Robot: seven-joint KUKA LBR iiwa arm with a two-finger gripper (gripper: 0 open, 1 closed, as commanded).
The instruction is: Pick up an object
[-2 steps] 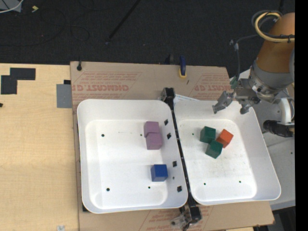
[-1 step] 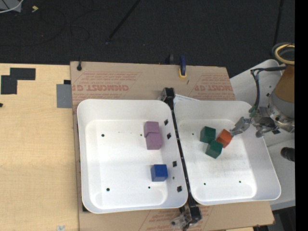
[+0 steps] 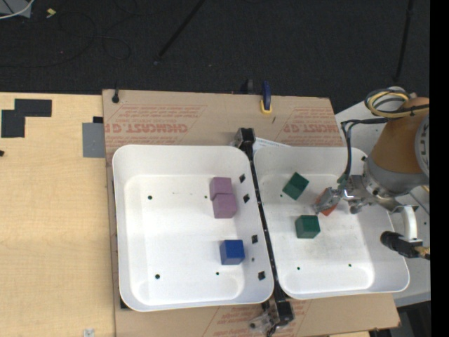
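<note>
While jaws (image 3: pixel 328 202) sit low in right bin (image 3: pixel 393 279) beside green blocks (image 3: pixel 307 226), grip state unclear

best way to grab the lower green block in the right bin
Take the lower green block from straight above, fingers on two opposite flat side faces. It sits flat on the right bin floor with open space all around, apart from the other green block.
</note>
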